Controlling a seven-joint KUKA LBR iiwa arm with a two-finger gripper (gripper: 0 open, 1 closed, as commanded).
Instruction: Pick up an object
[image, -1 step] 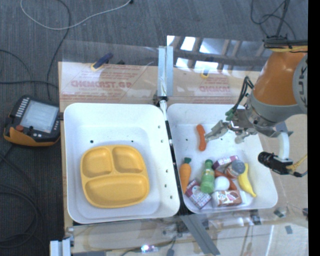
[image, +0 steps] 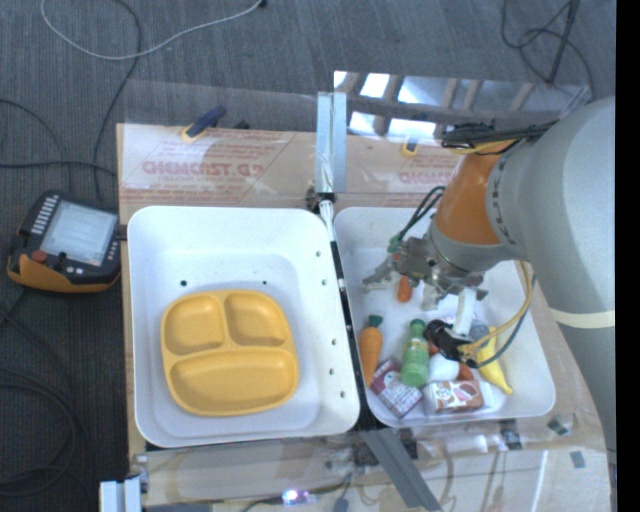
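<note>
My claw (image: 425, 285) hangs low over the right bin (image: 540, 395), near its far left part, with my grey arm and orange wrist band coming in from the right above it. From this slanted view I cannot tell how far it is open; the metal parts under my wrist blur together. Just beneath it sits a small orange-red piece (image: 403, 290), close enough that it may be touching, though I cannot see it clamped, so I claim no hold on it.

The toys lie crowded toward the near side of this bin. A toy carrot (image: 371, 345) lies by the left wall, its long axis running near to far, green top pointing away toward the far end and its thick orange body toward the near edge. Just right of it a green bottle (image: 415, 355) lies on almost the same line, cap end toward my claw. A yellow banana (image: 495, 372) slants at the right of the pile, tip toward the near right corner. Two small printed packets, a dark red one (image: 396, 393) and a red-and-white one (image: 455, 396), lie flat at the near edge.

The left bin (image: 300, 240) bears a yellow divided plate (image: 230, 350), well apart from my claw
</note>
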